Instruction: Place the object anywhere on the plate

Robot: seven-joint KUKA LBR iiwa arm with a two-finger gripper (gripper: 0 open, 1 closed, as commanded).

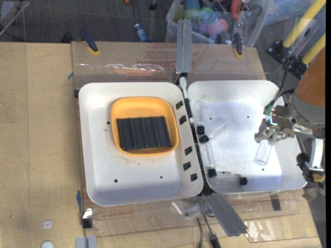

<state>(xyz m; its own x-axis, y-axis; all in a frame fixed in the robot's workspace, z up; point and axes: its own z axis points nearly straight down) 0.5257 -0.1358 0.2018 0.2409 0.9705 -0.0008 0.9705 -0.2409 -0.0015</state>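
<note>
An orange plate (145, 106) sits in the left bin (98, 174), and a black ridged block (144, 133) lies on it. My gripper (268, 135) hangs over the right side of the right bin (243, 94), far from the plate. A clear plastic tube (262, 153) points down from between its fingertips, its upper end gripped and its lower end just above the bin floor. The gripper looks shut on this tube.
More clear tubes with black caps lie in the right bin, one near the divider (213, 129) and one along the front wall (227, 179). A raised divider (189, 138) with black clips separates the two bins. A clear box of toys (217, 6) stands behind the bench.
</note>
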